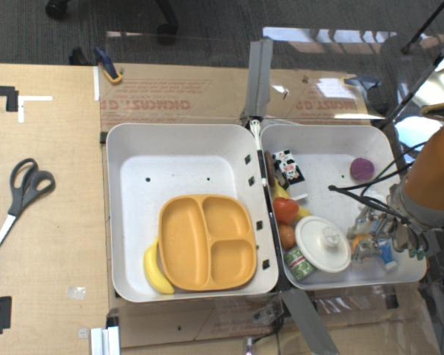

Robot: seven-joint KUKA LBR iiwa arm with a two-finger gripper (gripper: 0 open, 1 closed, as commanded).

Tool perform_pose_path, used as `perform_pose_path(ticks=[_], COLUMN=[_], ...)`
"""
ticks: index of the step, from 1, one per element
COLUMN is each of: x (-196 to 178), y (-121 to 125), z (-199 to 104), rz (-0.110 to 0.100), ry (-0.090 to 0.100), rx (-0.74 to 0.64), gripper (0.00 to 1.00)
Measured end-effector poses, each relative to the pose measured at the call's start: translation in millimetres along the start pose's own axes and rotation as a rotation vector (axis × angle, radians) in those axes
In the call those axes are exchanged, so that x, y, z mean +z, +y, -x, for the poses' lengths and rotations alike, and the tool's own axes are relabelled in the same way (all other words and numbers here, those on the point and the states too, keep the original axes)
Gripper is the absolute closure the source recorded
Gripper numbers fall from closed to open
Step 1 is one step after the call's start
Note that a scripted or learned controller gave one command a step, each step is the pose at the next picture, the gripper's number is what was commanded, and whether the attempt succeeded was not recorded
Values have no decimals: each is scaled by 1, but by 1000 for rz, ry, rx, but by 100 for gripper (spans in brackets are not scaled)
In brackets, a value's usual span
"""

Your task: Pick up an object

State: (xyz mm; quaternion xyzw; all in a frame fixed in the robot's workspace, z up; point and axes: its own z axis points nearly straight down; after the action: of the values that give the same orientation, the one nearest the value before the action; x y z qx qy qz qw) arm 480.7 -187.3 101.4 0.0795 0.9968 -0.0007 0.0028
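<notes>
Pincer (381, 244) is hanging low in the right bin (333, 135), beside a white lid (323, 244); its opening is too cluttered to tell. An orange tray (207, 242) is sitting in the left bin (133, 161).

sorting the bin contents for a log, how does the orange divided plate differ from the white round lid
The orange divided plate lies in the left bin; the white round lid lies in the right bin. The plate is a rounded rectangle with three compartments, the lid a circle with a centre knob. The plate is clearly larger, and partly covers a banana, while the lid sits among small items. Both lie flat.
</notes>
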Motion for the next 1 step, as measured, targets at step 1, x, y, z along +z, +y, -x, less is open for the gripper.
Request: perform_pose_path(ticks=[1], x=[9], y=[59], z=[108], rz=[1], ry=[1], rx=[271], gripper=[100])
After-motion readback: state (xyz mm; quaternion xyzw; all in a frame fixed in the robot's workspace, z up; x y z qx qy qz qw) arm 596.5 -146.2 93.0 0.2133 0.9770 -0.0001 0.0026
